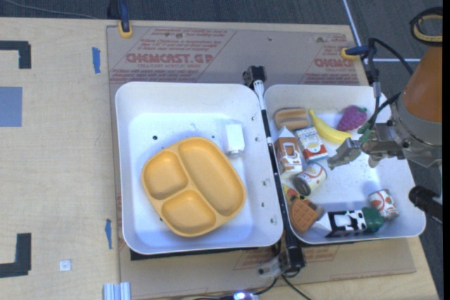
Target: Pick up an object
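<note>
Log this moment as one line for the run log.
phase: reaching | end effector: over right bin, beside banana | held: nothing seen | left bin: yellow divided plate, white block

Bright, even overhead light; soft shadows; sharp focus.

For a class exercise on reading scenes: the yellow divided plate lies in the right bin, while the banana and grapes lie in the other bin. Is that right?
Not quite. The camera view shows the yellow divided plate in the left bin, beside a small white block. The banana and grapes lie in the other bin, the right bin.
</note>
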Controlling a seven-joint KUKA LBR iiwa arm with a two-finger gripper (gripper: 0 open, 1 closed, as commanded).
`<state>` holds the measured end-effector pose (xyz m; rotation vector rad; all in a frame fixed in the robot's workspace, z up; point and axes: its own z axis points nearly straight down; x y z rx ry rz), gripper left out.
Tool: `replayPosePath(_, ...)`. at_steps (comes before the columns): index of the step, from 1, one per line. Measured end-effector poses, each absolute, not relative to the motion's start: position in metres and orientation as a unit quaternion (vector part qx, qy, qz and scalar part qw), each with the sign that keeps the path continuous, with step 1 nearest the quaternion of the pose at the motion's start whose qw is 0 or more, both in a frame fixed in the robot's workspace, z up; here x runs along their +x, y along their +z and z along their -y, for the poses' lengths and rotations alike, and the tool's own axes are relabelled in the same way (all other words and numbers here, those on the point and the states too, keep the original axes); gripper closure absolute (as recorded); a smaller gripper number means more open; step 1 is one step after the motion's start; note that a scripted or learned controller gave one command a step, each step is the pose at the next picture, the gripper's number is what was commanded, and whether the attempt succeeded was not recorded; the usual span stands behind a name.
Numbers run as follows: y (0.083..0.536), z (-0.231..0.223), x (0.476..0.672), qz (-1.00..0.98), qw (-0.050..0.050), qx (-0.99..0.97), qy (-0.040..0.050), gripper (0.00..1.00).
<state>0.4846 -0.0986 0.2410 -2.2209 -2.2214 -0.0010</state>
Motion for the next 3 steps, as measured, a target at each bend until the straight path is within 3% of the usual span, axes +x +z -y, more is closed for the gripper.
replayPosePath(1,0.161,0.224,0.479,0.706,0.000,-0.708,0.0004,0.00)
replayPosePath(2,0.092,0.160,0.485,0.707,-0.001,-0.707,-0.0004,0.00)
replayPosePath(3,0.102,0.160,0.486,0.707,-0.002,-0.707,-0.0007,1.00)
